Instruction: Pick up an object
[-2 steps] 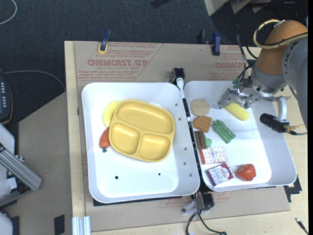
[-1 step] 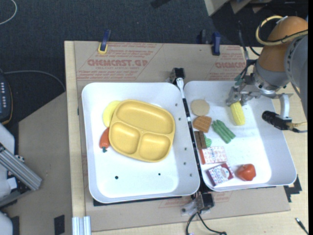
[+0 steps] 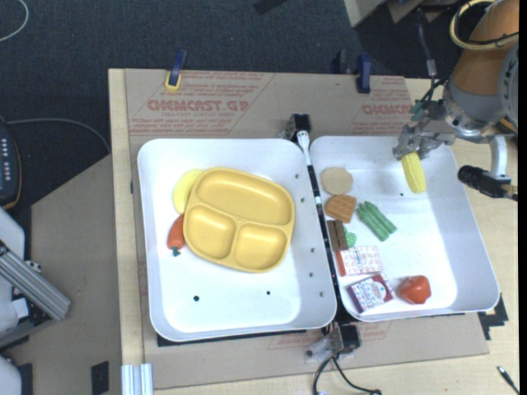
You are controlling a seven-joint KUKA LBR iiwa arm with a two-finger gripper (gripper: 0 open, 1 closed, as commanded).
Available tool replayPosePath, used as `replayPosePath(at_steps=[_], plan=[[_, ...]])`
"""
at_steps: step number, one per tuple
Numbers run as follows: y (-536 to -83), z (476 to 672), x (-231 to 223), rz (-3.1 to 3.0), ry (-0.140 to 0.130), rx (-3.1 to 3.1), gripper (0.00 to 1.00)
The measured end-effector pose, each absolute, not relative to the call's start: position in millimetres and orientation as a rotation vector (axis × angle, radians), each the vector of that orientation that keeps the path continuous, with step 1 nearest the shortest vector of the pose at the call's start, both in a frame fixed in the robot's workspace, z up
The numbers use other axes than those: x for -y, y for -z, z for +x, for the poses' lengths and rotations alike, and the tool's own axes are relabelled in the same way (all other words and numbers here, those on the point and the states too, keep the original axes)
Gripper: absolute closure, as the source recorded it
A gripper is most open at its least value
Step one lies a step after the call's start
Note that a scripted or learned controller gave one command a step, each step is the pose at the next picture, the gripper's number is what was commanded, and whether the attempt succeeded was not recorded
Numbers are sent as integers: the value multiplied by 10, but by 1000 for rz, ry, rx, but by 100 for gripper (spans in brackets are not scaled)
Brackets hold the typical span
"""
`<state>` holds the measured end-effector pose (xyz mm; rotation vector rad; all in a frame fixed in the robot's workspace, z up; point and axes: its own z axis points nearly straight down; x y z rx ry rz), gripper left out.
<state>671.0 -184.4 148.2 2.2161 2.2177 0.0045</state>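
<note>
Nearest the camera: left white bin [image 3: 165, 303], front part bare. On it a yellow plastic three-compartment tray [image 3: 237, 219], sitting roughly mid-bin, covering part of a yellow round piece [image 3: 184, 189] at its left-rear edge and an orange-red toy pepper [image 3: 175, 234] tucked against its left side. Both are awkward picks, the tray's rim is in the way.

Right white bin [image 3: 461, 245]: along its left wall, front to rear, two red-and-white snack packets [image 3: 364, 276], a brown bread-like slice [image 3: 341, 208] and a tan round disc [image 3: 336, 179]. Green toy bean pods [image 3: 377, 220] mid-bin, red toy tomato [image 3: 414, 289] near the front edge, both standing free.

Likely target: yellow toy corn cob [image 3: 413, 172] near the bin's rear edge, lying clear of the rest. End effector [image 3: 422, 141] sits directly over its rear end, touching or nearly so. Can't tell its opening from this angle, and no grip is visible.
</note>
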Motion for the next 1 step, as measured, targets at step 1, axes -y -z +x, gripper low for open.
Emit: replayPosePath(at_steps=[1], plan=[[-2060,6800,1784,2215,-6,-2218,100]])
